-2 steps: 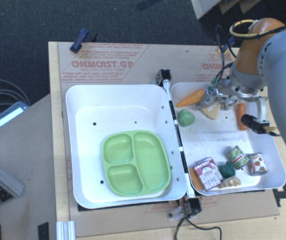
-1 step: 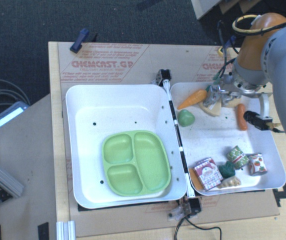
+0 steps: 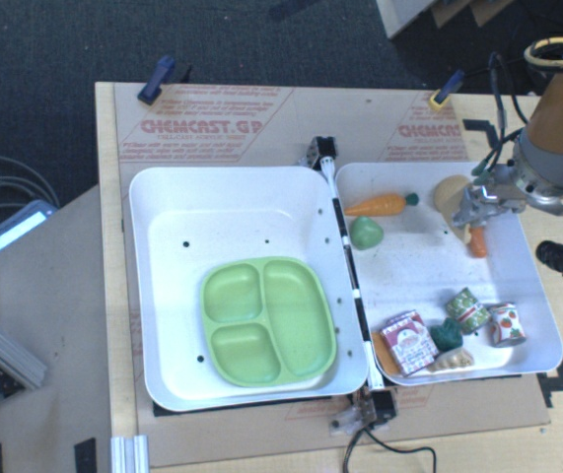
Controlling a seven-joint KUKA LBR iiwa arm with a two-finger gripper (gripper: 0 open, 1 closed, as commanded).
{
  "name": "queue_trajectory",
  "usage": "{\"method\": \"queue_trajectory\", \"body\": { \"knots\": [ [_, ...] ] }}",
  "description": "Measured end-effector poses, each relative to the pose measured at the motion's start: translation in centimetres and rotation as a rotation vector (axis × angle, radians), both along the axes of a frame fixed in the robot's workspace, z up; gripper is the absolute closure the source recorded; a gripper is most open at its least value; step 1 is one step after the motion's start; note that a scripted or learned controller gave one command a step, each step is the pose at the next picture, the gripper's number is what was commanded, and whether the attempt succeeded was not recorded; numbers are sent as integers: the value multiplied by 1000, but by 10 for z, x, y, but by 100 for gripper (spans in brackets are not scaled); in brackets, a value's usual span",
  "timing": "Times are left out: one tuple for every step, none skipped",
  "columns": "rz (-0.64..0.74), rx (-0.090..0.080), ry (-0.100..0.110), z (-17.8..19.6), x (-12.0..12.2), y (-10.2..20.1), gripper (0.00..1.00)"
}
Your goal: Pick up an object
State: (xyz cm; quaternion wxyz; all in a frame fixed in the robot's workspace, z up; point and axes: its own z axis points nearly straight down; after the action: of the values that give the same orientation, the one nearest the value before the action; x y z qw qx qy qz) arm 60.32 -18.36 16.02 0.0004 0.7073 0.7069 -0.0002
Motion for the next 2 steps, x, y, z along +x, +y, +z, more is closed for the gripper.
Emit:
{"method": "queue_trajectory", "body": {
  "knots": [
    [2,2,1,39,-30,36,100],
    [1,2,1,39,-30,36,0]
  ]
}}
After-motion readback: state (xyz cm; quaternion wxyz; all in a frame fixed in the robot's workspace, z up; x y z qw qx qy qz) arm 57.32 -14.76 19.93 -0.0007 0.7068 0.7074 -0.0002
